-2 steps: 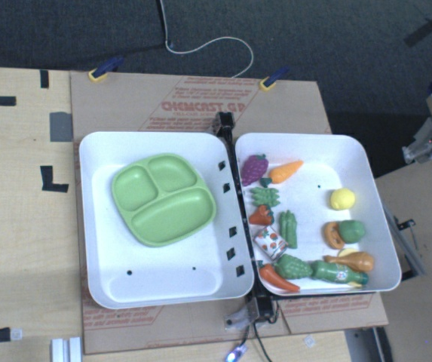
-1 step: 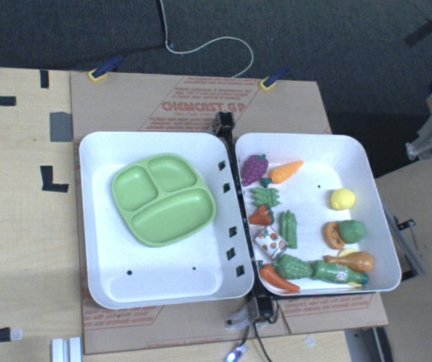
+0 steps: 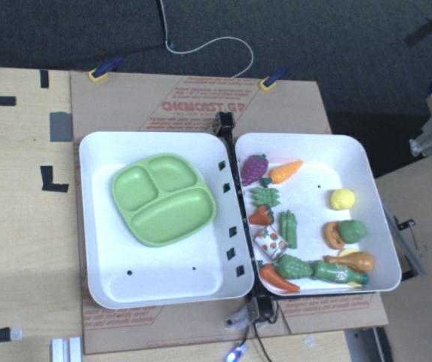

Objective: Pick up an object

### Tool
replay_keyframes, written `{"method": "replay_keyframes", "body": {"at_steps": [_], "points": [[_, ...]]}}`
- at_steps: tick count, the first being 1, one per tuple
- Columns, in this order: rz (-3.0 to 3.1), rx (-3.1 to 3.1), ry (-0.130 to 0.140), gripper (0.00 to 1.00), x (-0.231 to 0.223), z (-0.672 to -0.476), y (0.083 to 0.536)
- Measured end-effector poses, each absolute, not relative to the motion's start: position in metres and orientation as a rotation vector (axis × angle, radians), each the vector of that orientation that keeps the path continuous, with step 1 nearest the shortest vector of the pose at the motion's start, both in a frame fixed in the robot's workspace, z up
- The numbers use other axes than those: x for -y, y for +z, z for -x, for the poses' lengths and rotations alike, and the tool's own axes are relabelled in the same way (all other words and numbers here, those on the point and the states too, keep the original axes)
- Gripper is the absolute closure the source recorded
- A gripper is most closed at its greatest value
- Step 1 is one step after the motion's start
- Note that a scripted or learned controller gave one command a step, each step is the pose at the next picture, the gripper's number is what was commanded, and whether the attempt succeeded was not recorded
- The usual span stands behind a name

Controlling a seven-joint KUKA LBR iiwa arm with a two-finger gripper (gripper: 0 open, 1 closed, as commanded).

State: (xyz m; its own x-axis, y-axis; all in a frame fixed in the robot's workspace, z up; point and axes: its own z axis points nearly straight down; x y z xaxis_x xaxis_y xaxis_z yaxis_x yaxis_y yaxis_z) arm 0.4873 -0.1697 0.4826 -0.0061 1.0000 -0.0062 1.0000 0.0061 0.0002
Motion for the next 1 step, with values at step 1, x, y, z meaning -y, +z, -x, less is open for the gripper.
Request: {"method": "replay_keyframes", "body": {"at_steps": [1], "points": [[-2.211,-2.224,-0.007,1.00,0.1696,-0.4878,0.4928]]}}
